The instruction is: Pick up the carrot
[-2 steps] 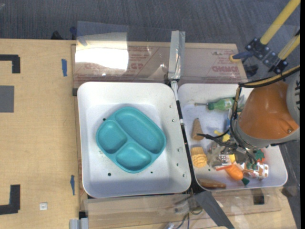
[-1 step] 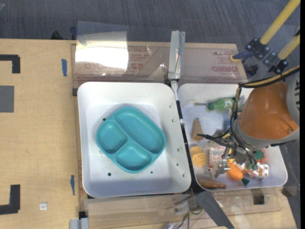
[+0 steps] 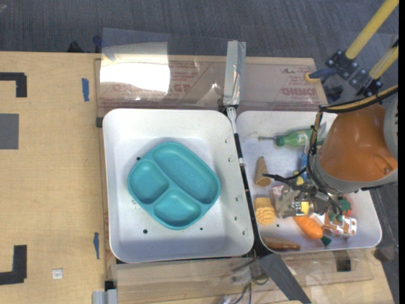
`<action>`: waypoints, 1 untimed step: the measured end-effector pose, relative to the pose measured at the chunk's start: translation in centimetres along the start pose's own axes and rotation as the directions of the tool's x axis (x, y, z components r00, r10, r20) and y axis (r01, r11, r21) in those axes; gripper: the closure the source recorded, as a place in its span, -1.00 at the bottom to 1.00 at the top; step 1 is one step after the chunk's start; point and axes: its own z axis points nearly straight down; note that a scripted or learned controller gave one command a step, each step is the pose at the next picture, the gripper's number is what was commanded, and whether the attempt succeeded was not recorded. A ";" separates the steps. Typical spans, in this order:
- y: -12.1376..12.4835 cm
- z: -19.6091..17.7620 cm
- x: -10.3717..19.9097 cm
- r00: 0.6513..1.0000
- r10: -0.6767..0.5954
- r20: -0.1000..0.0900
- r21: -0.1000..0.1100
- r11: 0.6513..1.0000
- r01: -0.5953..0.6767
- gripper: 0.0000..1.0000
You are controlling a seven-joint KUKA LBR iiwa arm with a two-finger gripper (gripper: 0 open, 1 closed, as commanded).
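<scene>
1. Currently, the grey arm with the orange band (image 3: 354, 145) reaches in from the right and hangs over the right shallow white plastic bin (image 3: 367, 233).
2. The pincer (image 3: 302, 201) sits low among the items in the middle of that bin; whether it is wide or narrow cannot be told, since cables and small parts clutter the spot.
3. The short orange carrot with a green tip (image 3: 311, 228) lies on the bin floor just below and to the right of the pincer, near the bin's front edge. Nothing shows it gripped.
4. A round tan waffle-textured biscuit (image 3: 265, 211) lies left of the pincer, with a tan cone-shaped piece (image 3: 261, 171) above it.
5. A green plastic bottle (image 3: 293, 139) lies on its side near the bin's rear.
6. A brown stick-shaped item (image 3: 282, 246) rests along the front wall.
7. The left shallow white plastic bin (image 3: 120, 138) holds a teal three-compartment plate (image 3: 174, 183), centred.
8. Both bins rest on the light wooden tabletop (image 3: 44, 189).
</scene>
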 end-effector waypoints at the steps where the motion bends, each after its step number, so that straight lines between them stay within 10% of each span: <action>1: -2.0 -1.1 1.2 0.941 -0.338 -0.020 -0.008 0.941 0.338 1.00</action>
